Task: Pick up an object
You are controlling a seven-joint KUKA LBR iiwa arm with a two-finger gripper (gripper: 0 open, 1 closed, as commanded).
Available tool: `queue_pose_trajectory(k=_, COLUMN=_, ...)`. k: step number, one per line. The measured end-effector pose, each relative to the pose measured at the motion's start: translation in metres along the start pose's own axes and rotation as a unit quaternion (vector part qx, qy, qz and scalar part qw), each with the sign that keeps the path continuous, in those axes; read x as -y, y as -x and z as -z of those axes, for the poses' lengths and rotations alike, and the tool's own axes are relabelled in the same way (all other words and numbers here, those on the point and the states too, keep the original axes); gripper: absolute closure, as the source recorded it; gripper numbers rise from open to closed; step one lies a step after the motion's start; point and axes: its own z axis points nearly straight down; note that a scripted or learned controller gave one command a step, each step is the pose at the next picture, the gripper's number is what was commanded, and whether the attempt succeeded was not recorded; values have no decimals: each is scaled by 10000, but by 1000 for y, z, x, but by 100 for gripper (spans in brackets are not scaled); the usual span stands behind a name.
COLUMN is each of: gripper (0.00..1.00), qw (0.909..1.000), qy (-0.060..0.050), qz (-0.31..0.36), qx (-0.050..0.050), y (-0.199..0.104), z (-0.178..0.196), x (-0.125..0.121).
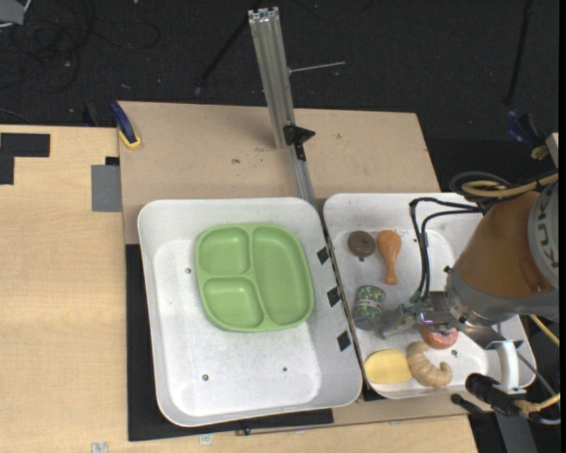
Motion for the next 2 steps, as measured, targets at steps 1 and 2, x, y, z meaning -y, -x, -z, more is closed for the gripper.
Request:
queue_pose_trajectory(k=1, gripper=100, qw=9999, qy=76, qz=-43, qx=90, y=8, z=15, x=-2)
queue_pose_trajectory(k=2, gripper=100, qw=10000, qy=8, qz=12, qx=7, y=9, z=78, x=-3)
